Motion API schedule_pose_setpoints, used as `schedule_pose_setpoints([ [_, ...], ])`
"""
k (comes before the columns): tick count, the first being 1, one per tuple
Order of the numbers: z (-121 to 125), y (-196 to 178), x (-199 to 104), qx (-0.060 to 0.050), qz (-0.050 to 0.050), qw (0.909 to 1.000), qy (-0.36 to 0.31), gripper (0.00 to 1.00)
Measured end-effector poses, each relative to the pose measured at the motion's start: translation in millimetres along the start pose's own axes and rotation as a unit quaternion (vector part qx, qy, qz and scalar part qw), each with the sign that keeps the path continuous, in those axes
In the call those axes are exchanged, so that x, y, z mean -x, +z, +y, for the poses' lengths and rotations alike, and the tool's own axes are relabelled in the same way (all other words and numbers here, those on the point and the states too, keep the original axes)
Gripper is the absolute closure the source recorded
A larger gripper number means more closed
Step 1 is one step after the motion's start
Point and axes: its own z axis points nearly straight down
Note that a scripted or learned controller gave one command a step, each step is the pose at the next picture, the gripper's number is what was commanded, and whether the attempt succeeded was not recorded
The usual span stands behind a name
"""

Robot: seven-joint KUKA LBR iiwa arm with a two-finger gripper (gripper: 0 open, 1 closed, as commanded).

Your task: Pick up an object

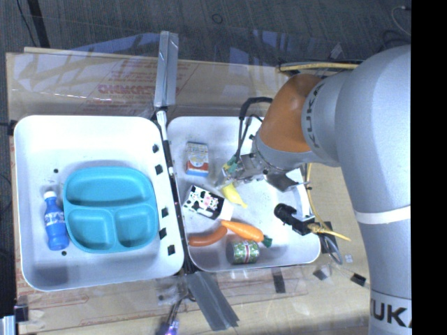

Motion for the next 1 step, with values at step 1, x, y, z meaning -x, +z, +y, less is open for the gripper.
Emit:
schedule_pose_setpoints([
  [1, -29.5, -101.8, 45.1, 0.003, -0.001, 1.0, 0.007, 1.0],
])
